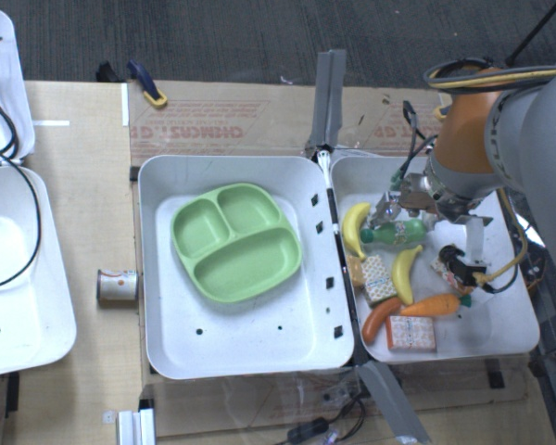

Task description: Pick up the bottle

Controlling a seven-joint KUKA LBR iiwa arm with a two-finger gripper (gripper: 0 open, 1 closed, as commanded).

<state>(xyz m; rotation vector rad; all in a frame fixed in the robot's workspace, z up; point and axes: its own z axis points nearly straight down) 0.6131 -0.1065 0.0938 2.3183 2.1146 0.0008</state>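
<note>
Bottle (pixel 396 233), green, lies on side in right bin (pixel 500 341), upper part, just right of upper banana (pixel 354 227). Tool (pixel 389 208) sits at bottle's upper-left end, appears touching; how far open it is, and whether it grips bottle, cannot tell. Below bottle: second banana (pixel 405 273), patterned block (pixel 378 279), carrot (pixel 417 309), small box (pixel 411 334). Left bin (pixel 157 276) holds green divided plate (pixel 236 241). Small can (pixel 118 286) on worktop (pixel 83 146), left of that bin.

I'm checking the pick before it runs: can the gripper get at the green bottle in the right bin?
Probably yes: the gripper is already right over the bottle, with only a banana close beside it.
</note>
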